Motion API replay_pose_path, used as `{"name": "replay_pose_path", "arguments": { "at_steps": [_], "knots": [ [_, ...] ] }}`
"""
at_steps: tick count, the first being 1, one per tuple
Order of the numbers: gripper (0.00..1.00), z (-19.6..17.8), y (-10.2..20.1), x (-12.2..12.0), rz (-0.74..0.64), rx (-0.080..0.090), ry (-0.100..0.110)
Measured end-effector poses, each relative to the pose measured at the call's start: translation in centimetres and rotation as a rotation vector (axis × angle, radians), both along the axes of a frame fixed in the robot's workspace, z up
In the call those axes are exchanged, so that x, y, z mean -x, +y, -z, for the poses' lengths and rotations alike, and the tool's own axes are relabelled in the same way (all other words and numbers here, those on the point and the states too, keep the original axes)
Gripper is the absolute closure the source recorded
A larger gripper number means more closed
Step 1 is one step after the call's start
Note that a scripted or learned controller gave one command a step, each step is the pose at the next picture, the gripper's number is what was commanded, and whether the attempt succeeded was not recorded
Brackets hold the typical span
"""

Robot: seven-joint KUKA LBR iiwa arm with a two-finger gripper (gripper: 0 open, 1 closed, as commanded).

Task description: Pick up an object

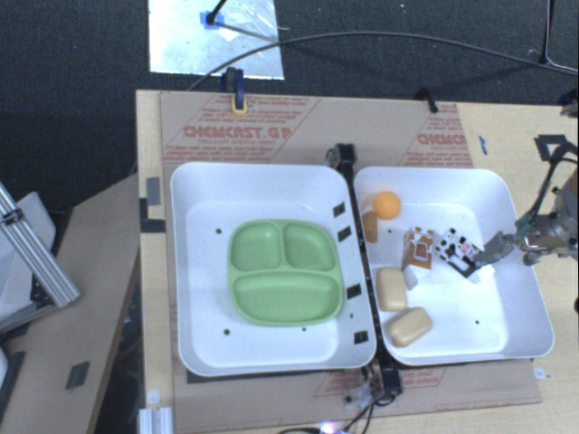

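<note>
The right bin (520, 331) holds several small objects. An orange ball (385, 204) lies at its far left, with a brown cylinder (369, 226) beside it. A brown-and-white patterned piece (419, 247) and a black-and-white checkered piece (450, 242) sit in the middle. A beige block (391, 288) and a beige oval (408, 325) lie near the front left. My gripper (479, 253) reaches in low from the right, its tip right at the checkered piece's right side. Whether it touches that piece is unclear.
The left bin (185, 242) holds a green divided plate (285, 271). The bins' shared walls run between them, with black clips along the seam. A cable arcs over the bench's far side. An aluminium frame stands at far left.
</note>
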State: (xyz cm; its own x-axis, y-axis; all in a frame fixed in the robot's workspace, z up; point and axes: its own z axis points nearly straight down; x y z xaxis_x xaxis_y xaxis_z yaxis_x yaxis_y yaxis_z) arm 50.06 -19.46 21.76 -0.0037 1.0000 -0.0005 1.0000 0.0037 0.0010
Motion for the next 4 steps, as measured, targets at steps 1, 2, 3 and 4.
{"name": "replay_pose_path", "arguments": {
  "at_steps": [1,2,3,4],
  "knots": [
    [0.00,4.5,0.7,0.3,0.002,-0.002,0.003],
    [0.00,8.7,0.7,0.7,0.003,-0.002,0.003],
    [0.00,13.5,0.7,0.7,0.004,-0.001,0.001],
    [1.00,12.2,0.7,0.5,0.004,0.000,-0.003]
  ]
}}
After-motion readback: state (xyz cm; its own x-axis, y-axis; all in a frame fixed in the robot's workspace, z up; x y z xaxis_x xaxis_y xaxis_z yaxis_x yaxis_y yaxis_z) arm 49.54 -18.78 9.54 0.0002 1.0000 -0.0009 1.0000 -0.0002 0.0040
